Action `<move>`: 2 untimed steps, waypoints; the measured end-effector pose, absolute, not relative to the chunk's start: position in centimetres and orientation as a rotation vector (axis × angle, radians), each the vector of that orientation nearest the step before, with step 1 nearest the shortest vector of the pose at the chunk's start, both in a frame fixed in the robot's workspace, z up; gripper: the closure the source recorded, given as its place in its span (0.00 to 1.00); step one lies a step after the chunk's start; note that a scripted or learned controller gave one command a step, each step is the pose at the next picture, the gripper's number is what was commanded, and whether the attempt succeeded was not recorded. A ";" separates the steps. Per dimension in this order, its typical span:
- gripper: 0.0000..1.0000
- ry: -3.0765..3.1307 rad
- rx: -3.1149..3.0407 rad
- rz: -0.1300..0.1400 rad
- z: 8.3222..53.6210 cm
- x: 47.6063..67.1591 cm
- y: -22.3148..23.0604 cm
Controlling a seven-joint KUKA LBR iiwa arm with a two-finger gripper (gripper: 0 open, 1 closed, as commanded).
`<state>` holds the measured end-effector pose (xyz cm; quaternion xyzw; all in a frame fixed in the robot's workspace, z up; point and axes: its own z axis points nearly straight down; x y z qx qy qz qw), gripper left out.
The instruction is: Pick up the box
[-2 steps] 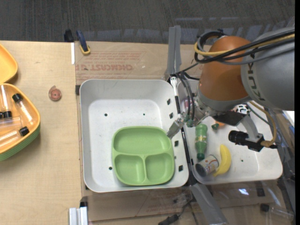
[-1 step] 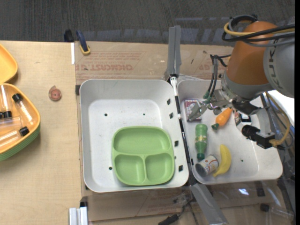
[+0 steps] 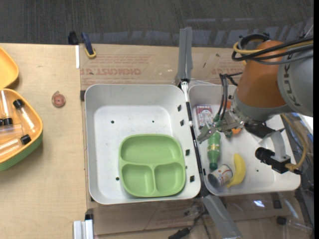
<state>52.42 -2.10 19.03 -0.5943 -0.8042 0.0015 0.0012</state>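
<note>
Box: small flat rectangular carton, red and white print on its top face, lying flat at the far left part of the right bin, just beside the divider between the bins. Its long axis runs roughly near-to-far in the view, edges about parallel to the bin wall. Near edge is partly covered by the gripper.

Gripper: metallic, shiny, fingers pointing left and slightly down in the view, sitting just below the box and above the green bottle; can't tell how wide the fingers stand, and nothing is visibly between them. Arm is bulky, with an orange band and a grey shell, cables looped over its top, reaching in from the right.

Green bottle is plastic, slim, lying with its long axis near-to-far. Below it is a small can, tipped on its side, with a printed label. A yellow banana, curved, lies just beside the can.

Left bin is white, matte, shallow, with rounded corners; it holds a green tray, smooth plastic, with three compartments.

Bench is light wood-look laminate. A brown cardboard sheet with red printed text lies behind the bins. A yellow tray with clear, black-capped vials sits at the left edge. Dark grey floor beyond.
</note>
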 end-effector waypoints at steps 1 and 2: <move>1.00 -2.523 -1.869 0.006 19.9 52.5 -2.3; 1.00 -2.447 -1.966 0.005 19.0 47.7 1.6</move>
